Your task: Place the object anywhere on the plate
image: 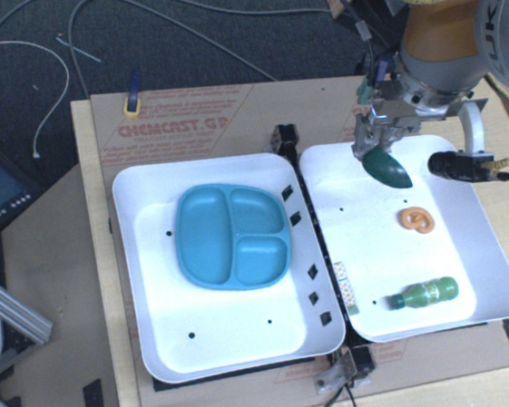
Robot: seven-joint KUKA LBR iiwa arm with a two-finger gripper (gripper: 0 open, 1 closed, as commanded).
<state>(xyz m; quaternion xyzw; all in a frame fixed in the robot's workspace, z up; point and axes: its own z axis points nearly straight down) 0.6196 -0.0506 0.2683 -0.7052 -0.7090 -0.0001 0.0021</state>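
A blue divided plate [231, 237] lies in the left bin [160, 336], nothing on it. My gripper [371, 146] hangs over the back left part of the right bin [495, 307], well to the right of the plate. Its fingers are shut on the top end of a dark green oval object [387, 170], which slants down and to the right from them. Whether the object's lower tip touches the bin floor I cannot tell.
In the right bin lie a small orange ring-shaped piece [415, 220] and a green bottle [426, 293] on its side near the front. A black divider with clips [306, 238] runs between the bins. A black cylinder with a cable [456, 166] juts out beside the wrist.
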